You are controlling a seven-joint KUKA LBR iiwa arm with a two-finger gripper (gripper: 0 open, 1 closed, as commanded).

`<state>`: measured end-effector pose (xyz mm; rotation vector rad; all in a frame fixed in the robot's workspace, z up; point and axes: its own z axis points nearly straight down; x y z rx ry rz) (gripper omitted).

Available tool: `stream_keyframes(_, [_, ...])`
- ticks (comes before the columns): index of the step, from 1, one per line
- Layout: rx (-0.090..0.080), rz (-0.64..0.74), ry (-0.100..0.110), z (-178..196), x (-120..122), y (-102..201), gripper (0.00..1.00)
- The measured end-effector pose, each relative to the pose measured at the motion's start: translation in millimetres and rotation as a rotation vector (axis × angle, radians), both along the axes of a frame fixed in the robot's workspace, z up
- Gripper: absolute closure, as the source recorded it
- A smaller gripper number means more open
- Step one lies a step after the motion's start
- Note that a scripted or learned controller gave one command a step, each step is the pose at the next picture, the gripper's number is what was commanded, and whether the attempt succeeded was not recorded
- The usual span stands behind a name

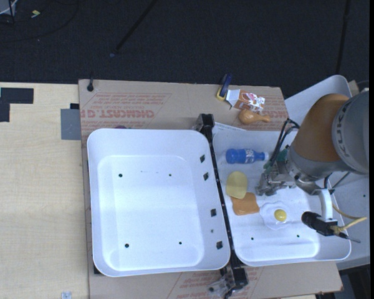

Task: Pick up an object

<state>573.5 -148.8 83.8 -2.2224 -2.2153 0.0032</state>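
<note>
- Nearest me in the right bin point(287, 246), a toy fried egg point(278, 215) lies flat; to its left, an orange piece point(245, 205) touches a yellow piece point(237, 184)
- The gripper point(271, 182) hangs low just beyond the egg, I judge lining up a pick; I cannot tell how open it is or what it holds
- Farther back, a blue bottle point(245, 156) lies on its side; the arm hides the bin's far right corner
</note>
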Motion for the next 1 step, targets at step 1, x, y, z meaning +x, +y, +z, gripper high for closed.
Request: stream_keyframes(1, [0.002, 0.001, 0.001, 4.4, -101.9, 60.0, 1.0])
